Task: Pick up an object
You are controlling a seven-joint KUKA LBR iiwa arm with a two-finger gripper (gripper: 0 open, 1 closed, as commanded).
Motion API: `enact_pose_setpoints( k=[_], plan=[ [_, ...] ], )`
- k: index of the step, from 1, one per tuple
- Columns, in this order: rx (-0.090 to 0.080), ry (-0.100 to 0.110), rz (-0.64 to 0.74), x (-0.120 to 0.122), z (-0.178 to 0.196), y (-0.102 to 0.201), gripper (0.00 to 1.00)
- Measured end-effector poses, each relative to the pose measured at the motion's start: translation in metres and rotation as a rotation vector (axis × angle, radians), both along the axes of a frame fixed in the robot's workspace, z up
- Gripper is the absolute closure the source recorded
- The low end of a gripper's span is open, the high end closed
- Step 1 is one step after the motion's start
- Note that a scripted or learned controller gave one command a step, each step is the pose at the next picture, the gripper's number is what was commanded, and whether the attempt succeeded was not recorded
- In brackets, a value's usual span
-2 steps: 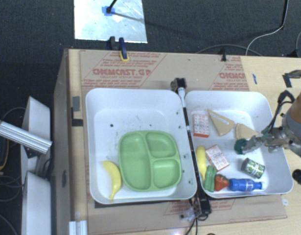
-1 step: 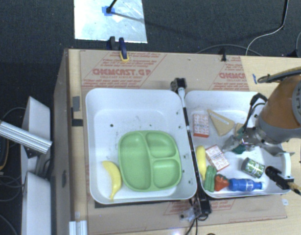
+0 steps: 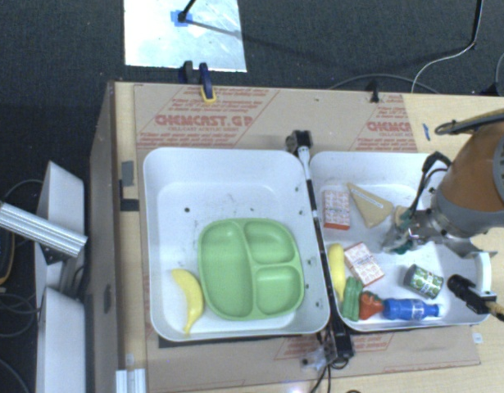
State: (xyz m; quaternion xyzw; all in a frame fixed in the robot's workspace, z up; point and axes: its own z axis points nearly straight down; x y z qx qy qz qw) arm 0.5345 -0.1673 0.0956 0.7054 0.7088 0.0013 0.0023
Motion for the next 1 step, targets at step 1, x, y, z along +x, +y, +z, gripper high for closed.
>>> enact_pose_setpoints(
  k=[1],
  plan=[
    [0.003, 0.002, 0.000, 0.0087, 0.0894, 0.1018, 1.00]
  ],
)
